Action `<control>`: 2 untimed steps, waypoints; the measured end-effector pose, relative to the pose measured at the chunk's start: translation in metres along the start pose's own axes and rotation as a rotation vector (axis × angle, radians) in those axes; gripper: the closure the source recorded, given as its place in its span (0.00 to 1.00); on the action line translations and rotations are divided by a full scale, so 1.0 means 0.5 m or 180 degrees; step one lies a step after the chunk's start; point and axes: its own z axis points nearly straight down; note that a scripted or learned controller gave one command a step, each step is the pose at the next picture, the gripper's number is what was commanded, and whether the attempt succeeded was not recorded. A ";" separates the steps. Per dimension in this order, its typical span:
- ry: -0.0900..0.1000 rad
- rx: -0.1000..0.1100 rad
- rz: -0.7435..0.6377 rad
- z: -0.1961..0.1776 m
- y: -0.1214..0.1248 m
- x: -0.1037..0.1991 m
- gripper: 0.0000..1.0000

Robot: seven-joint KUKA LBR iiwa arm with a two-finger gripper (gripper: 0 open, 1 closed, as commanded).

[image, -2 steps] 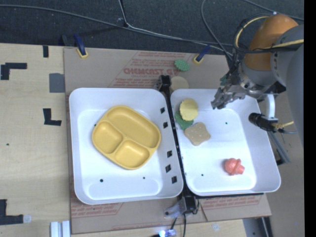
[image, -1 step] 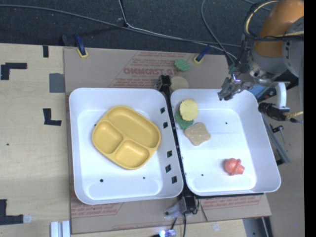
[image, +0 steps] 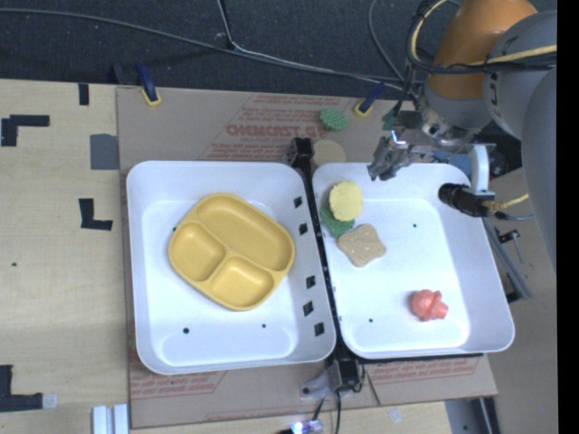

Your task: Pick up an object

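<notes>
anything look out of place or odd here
One thing: a small green piece lies on the cardboard behind the bins, outside both, while the other small items sit inside the right bin. In that bin, a yellow piece sits partly on top of another green one. The yellow tray lies slanted in the left bin.

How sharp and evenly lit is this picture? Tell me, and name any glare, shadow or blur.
Camera view: even, soft light; mild glare on the white bins; faint shadows under the yellow tray and pink toy; overall slightly soft focus; the tool looks blurred, and its fine detail cannot be read.
</notes>
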 end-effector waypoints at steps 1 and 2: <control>-0.0003 0.0011 0.0002 0.021 -0.004 0.112 1.00; -0.0003 0.0006 0.0003 0.010 0.000 0.207 1.00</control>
